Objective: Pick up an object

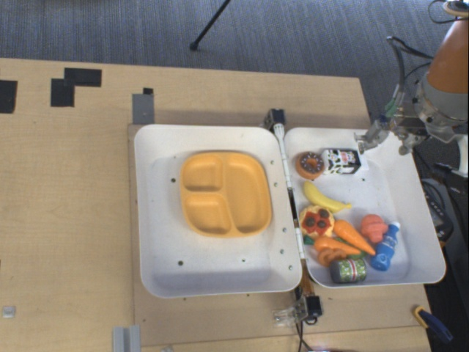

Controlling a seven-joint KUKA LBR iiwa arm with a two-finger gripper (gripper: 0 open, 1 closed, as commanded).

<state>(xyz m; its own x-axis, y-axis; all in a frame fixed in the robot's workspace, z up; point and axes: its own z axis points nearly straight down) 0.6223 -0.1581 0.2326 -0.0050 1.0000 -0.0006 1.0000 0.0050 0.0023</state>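
Note:
The right bin (418,196) holds several toy foods. A chocolate donut (310,164) and a black-and-white carton (341,160) lie at its far end, with a banana (325,196) below them. Toward the near end lie a pizza-like piece (316,221), a carrot (355,236), a red-orange fruit (374,227), a blue bottle (385,248) and a green can (348,270). My gripper (383,139) hangs over the bin's far right corner, just right of the carton. It is open, with nothing between its fingers.
The left bin (157,218) holds a yellow divided plate (223,193). A ridge (288,189) separates the two bins. Cables (432,196) hang off the bench's right side, and black tape marks (73,85) lie at the far left.

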